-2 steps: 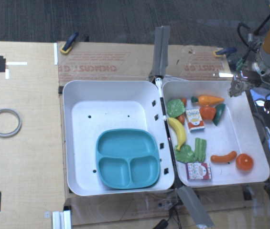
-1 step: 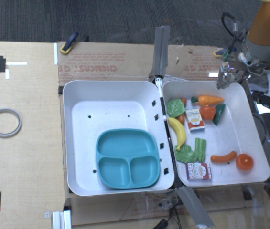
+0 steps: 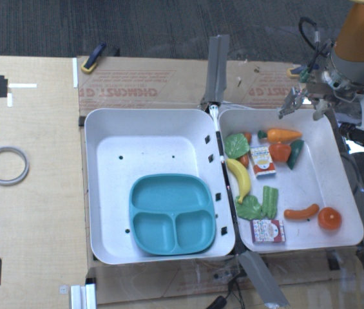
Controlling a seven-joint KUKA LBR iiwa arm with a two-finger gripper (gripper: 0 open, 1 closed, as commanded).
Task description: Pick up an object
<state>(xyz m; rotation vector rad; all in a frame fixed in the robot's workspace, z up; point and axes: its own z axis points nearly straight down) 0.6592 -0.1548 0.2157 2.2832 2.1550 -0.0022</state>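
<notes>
The right bin (image 3: 343,172) holds several toy foods: an orange carrot (image 3: 283,134), a green leaf (image 3: 236,145), a small carton (image 3: 262,160), a red piece (image 3: 280,152), a dark green pepper (image 3: 295,153), a banana (image 3: 239,177), green stalks (image 3: 270,200), a sausage (image 3: 301,212), an orange ball (image 3: 329,218) and a small box (image 3: 268,231). My gripper (image 3: 305,108) hangs above the bin's far rim, just beyond the carrot. Its fingers are open and nothing is between them.
The left bin (image 3: 104,172) holds a teal divided plate (image 3: 172,213). A grey divider post (image 3: 218,69) rises between the bins. A tape roll (image 3: 4,165) lies on the bench at far left, and a blue clamp (image 3: 93,56) on the cardboard behind.
</notes>
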